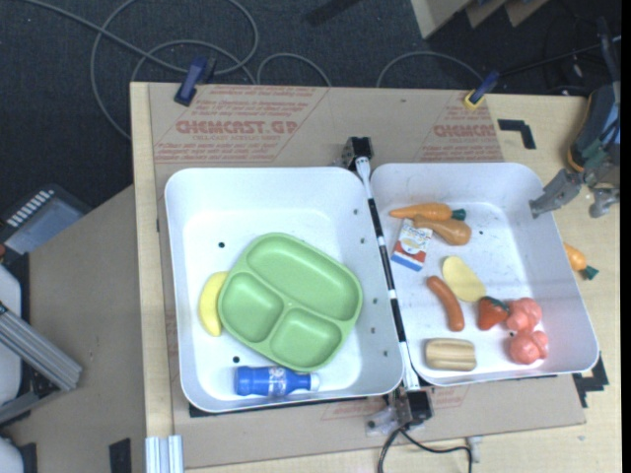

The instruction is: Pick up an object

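Note:
My gripper [575, 201] hangs over the far right rim of the right bin [513, 180], open, with nothing between its fingers. In that bin lie an orange carrot [424, 211], a brown-orange piece [450, 232] beside it, a small white, red and blue carton [411, 246], a pale yellow slice [461, 278], a sausage [446, 304], a red strawberry [491, 313], two pink-red fruits [526, 331] and a bun [450, 354]. All of them sit left of and nearer than the gripper.
The left bin [187, 215] holds a green divided plate [288, 301], a banana [210, 304] and a blue bottle [274, 382]. A small orange item [575, 258] rests outside the right bin's right wall. A black divider [380, 254] runs between the bins.

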`<act>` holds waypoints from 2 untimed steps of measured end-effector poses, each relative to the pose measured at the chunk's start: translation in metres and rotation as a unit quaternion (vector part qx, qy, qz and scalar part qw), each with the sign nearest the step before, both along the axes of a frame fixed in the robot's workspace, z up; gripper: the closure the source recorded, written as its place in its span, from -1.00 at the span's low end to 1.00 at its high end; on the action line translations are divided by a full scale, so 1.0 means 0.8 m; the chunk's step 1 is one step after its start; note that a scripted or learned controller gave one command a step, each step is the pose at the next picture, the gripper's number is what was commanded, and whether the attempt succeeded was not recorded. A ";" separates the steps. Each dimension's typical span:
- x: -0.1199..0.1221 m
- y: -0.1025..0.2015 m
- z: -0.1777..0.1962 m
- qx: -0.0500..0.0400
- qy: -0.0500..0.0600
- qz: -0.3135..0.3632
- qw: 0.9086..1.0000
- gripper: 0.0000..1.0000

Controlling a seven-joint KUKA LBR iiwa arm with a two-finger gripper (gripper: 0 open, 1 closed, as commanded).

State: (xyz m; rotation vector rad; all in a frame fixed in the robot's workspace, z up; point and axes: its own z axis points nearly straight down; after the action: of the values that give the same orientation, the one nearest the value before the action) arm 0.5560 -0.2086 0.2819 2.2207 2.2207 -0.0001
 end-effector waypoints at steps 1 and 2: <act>-0.035 0.035 -0.170 0.001 0.002 0.000 1.000 -1.00; -0.054 0.104 -0.247 0.001 0.001 0.001 1.000 -1.00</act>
State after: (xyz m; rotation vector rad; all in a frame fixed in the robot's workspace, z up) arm 0.5131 -0.1254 0.0840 2.2217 2.2241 -0.0006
